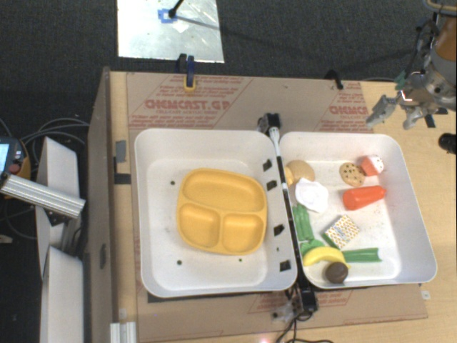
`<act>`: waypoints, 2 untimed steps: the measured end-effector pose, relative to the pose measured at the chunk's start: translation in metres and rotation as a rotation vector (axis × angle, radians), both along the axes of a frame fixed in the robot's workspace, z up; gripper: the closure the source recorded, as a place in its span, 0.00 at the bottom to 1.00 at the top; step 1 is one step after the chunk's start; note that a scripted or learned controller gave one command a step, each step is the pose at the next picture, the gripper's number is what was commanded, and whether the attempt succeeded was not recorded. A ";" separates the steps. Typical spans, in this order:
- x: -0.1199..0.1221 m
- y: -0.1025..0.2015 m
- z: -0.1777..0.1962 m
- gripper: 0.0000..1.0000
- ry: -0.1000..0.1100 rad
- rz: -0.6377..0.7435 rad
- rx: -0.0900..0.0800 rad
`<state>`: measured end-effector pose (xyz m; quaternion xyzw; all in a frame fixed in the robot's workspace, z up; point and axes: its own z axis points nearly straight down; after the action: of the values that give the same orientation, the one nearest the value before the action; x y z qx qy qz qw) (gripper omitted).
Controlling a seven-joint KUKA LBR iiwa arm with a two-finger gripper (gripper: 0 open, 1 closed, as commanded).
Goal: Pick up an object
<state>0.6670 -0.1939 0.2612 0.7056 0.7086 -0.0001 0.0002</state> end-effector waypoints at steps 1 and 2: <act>-0.033 0.020 -0.113 0.00 0.012 -0.002 0.005; -0.063 0.036 -0.181 0.00 0.002 -0.004 0.002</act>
<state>0.6043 -0.1579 0.0803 0.7071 0.7071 0.0001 -0.0013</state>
